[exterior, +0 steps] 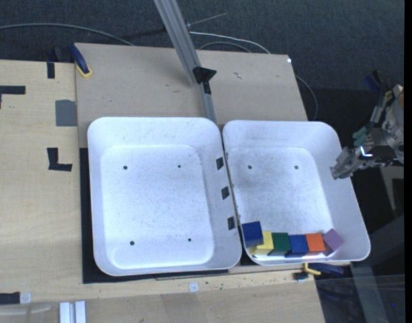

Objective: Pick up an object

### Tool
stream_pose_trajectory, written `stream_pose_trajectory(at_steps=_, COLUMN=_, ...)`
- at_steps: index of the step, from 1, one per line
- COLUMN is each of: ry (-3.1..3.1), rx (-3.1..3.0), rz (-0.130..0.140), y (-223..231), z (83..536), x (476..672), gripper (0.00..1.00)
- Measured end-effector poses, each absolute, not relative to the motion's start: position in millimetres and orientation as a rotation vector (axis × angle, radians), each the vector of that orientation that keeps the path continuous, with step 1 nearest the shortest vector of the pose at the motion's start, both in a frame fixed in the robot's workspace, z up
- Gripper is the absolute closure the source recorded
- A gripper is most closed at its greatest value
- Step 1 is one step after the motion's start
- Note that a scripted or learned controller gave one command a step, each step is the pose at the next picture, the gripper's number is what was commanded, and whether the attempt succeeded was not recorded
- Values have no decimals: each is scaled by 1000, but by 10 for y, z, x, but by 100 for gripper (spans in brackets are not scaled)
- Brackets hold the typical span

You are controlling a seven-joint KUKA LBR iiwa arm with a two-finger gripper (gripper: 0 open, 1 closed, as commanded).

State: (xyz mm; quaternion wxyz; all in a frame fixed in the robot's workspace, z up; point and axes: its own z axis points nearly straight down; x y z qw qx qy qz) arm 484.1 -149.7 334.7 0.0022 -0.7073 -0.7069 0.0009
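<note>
A row of small blocks lies along the near wall of the right bin (340,147): a blue block (252,233) on a yellow one (262,247), then a green block (280,242), another blue block (298,245), an orange block (314,242) and a purple block (333,238). My gripper (345,164) hangs at the far right, over the right bin's right rim, well away from the blocks. Nothing shows between its fingers.
The left bin (98,180) sits beside the right one, with black clips on the shared rim. A slanted metal pole (179,29) rises behind the bins. Clamps sit at the bench's back left (81,62) and front edge (320,270).
</note>
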Motion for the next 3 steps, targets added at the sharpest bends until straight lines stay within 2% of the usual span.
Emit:
stream_pose_trajectory(at_steps=1, ry=-2226, rx=-2207, rz=6, y=-40, z=2180, x=5305, gripper=100)
stream_pose_trajectory(at_steps=3, ry=-2212, rx=-2229, rz=9, y=-1534, z=1923, x=4990, gripper=100)
